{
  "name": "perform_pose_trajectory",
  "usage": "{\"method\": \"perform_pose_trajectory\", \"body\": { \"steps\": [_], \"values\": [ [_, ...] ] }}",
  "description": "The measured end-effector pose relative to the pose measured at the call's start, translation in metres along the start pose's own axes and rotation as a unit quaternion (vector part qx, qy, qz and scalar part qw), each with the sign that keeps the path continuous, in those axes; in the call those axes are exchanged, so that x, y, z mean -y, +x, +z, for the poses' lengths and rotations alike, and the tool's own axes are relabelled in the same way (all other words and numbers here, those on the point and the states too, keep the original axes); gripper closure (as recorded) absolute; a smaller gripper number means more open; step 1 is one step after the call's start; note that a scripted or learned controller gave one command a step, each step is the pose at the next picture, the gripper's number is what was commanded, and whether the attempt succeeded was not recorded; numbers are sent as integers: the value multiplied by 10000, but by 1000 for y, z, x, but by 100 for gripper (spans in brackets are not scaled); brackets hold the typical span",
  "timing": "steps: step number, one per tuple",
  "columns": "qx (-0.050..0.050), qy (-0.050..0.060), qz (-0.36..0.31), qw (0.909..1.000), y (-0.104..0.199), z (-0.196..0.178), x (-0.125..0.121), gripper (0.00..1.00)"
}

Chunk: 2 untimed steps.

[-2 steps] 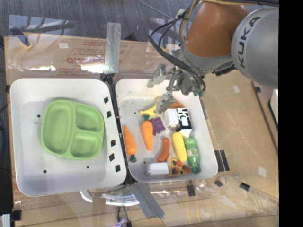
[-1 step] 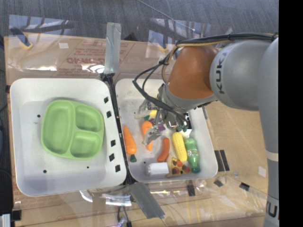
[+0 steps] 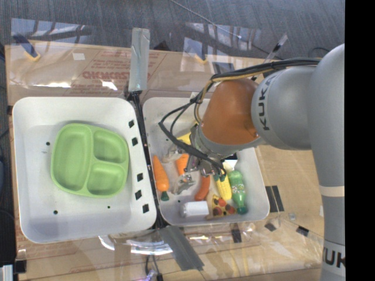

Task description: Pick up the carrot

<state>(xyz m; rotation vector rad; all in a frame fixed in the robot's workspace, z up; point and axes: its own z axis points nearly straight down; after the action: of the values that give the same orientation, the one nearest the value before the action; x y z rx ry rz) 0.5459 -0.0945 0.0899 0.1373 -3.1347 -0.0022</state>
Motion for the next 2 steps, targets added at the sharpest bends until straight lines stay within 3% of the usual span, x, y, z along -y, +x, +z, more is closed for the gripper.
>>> {"method": "perform_pose_trajectory", "body": {
  "steps": [1,2],
  "values": [
    [29,5,-45,10000,-3,-12,-2,100],
    [32,27,-1898,9818,49,-68,40,100]
  ]
}}
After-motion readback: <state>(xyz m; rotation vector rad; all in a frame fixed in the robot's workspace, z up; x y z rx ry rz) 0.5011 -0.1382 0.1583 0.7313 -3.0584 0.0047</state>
